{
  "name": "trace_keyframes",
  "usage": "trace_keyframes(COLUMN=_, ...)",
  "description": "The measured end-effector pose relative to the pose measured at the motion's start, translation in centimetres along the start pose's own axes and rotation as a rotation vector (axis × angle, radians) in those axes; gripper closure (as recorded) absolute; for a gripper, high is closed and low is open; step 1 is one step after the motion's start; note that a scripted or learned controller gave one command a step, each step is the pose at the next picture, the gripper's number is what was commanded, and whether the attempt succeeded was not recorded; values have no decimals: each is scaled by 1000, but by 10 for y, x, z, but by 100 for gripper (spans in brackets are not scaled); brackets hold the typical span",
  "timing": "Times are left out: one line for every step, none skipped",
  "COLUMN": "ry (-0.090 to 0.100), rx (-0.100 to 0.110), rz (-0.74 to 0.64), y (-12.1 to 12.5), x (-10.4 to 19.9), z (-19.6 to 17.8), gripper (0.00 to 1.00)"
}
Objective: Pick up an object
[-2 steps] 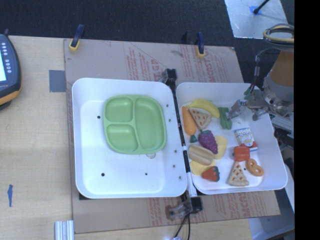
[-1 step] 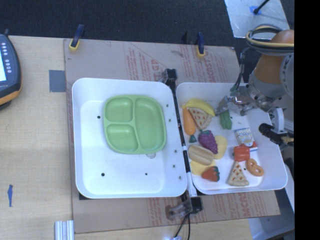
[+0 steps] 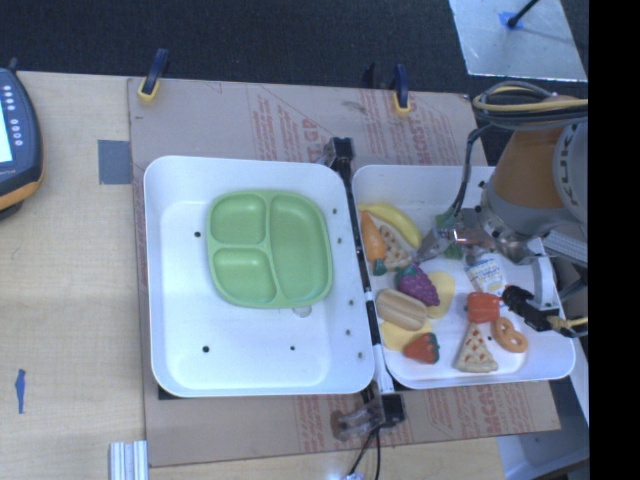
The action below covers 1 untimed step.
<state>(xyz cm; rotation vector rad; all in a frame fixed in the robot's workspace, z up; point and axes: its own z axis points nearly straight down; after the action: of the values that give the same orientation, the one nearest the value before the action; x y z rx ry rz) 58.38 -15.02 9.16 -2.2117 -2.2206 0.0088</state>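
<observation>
Looking down from the camera above, two white bins sit side by side on the bench. The left bin (image 3: 180, 358) has a green plate (image 3: 270, 248) with three parts in it. The right bin (image 3: 555, 363) is full of toy food. A yellow banana (image 3: 398, 223) lies at the far left of that bin, with a pizza slice (image 3: 392, 253) just near it and an orange piece (image 3: 371, 236) at its left. Purple grapes (image 3: 418, 286) sit in the middle, touching a hot dog (image 3: 402, 310) just in front. A red strawberry (image 3: 424, 348) lies at the near edge, and another pizza slice (image 3: 477, 349) is to its right. A pretzel (image 3: 510, 334) lies beside that (it is reddish brown). A small white bottle (image 3: 485, 269) stands near the arm.

The grey arm reaches in from the right. Its gripper (image 3: 440, 240) hangs low over the bin, between the banana and the bottle. I cannot tell if the claw is open or closed.
</observation>
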Motion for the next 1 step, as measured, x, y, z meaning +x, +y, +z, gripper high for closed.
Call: trace_keyframes(ry=-3, rx=-12, rz=-2, y=56, x=-5, z=-2, gripper=0)
